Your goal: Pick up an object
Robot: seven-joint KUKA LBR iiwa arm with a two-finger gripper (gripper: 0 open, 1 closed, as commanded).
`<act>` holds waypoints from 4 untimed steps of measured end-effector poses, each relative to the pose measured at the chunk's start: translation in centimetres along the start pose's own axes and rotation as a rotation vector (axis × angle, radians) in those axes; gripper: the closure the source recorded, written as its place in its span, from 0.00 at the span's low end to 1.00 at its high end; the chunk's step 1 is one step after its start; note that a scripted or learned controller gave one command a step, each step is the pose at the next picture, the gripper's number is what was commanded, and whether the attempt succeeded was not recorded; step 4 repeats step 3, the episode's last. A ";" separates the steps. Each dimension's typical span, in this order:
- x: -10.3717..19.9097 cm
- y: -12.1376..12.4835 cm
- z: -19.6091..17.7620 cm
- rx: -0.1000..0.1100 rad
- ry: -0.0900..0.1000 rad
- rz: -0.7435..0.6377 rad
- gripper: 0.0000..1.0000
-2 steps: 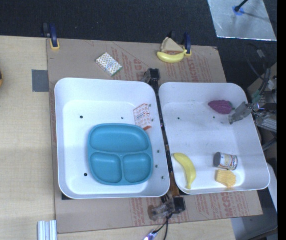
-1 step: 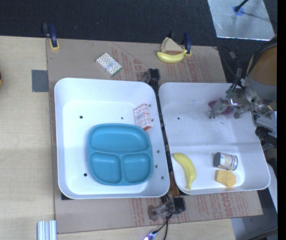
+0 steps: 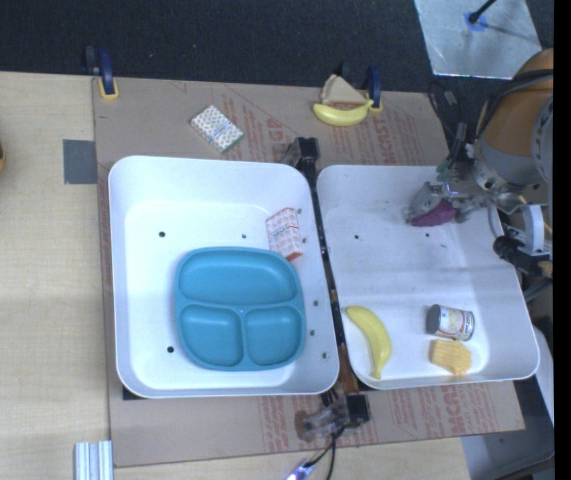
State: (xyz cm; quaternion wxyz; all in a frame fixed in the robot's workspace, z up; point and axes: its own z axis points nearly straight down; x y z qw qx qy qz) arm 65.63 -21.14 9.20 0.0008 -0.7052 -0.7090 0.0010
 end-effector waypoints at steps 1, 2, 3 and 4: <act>0.0 0.1 -1.2 -0.002 -0.002 -0.006 1.00; 1.3 0.0 -4.6 -0.002 -0.001 0.001 1.00; 8.5 0.1 -7.0 0.001 0.001 0.000 1.00; 8.5 0.1 -7.0 0.001 0.001 0.000 1.00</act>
